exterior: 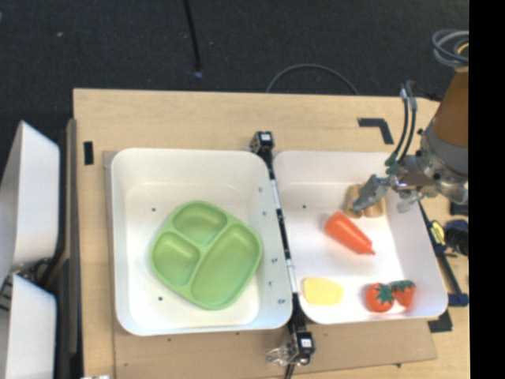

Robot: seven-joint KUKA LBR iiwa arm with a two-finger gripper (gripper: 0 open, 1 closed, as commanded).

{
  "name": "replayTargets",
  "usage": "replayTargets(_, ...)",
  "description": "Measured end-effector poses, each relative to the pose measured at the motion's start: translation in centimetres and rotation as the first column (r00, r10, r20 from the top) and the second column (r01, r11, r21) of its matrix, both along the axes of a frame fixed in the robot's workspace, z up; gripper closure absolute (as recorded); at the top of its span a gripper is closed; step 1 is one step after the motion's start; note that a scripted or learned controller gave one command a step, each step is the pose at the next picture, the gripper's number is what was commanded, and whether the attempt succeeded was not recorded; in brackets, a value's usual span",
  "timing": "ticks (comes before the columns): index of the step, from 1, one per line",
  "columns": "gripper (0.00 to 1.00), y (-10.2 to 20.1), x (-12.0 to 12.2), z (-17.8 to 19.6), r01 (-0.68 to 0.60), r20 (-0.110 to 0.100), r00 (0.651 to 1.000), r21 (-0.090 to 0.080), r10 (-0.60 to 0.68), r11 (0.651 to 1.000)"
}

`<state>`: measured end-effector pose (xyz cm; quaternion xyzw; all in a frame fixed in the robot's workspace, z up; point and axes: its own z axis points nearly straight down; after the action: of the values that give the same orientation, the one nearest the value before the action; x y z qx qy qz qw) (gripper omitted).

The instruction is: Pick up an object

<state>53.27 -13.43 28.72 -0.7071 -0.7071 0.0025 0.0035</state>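
Hovering: gripper (379, 198) low over the right bin (316, 172), near its far wall, just above and right of the carrot (349, 234)
Fingers: spread apart, nothing between them
Under the fingers: a tan object (371, 205), half hidden, too masked to name
Likeliest target: carrot, lying flat mid-bin, just beside the fingertips
Long axis: running diagonally, upper left to lower right
Pointing: narrow tip toward lower right, toward the strawberries (390, 295); fat end toward the bin divider
Also in the right bin: yellow piece (323, 291) at the near wall, well apart from the gripper
Left bin: green divided plate (207, 254), away from the action
Risk one: closing along the carrot's length instead of across, probably pinching air or skidding off the taper
Risk two: descending here, likely landing on the tan object and nudging it into the carrot
Risk three: rounded, smooth body, could roll out of a shallow pinch
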Motion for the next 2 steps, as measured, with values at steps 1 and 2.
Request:
replayTargets(1,0.00,0.0,0.2,0.5,-0.002,0.010,1.000,-0.002,0.002,1.000)
replayTargets(2,0.00,0.2,-0.1,-5.7,0.001,0.006,1.000,-0.003,-0.001,1.000)
